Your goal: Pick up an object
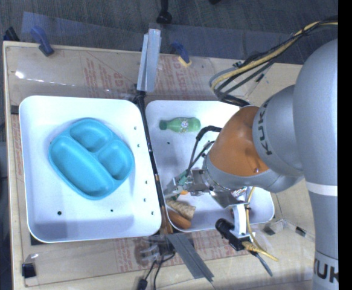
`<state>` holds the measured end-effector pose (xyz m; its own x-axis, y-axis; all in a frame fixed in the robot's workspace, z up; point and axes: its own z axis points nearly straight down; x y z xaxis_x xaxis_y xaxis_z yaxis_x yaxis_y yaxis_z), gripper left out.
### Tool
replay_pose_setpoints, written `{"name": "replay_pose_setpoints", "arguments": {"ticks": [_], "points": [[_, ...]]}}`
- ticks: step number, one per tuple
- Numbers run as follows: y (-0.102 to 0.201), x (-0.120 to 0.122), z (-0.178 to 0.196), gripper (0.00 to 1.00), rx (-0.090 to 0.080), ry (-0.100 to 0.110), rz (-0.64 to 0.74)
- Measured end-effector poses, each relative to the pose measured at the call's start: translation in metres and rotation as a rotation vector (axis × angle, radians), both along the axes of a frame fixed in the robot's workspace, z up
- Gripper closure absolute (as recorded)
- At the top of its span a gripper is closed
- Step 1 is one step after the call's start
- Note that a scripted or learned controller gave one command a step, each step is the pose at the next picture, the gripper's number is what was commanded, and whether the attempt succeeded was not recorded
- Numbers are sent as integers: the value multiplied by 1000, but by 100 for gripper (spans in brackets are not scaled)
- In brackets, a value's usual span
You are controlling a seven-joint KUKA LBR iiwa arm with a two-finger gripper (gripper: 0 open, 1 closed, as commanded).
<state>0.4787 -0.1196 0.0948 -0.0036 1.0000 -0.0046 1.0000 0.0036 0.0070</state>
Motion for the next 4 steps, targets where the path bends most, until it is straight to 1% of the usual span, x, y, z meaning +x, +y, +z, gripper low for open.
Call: {"name": "replay_pose_setpoints", "arguments": {"ticks": [1,2,3,4], "points": [[2,-1,8,100,3,6,6],[-89,1,-3,100,6,8,2],[-89,1,-3,0,5,8,2],[-73,69,-3,0,6,10,5]]}}
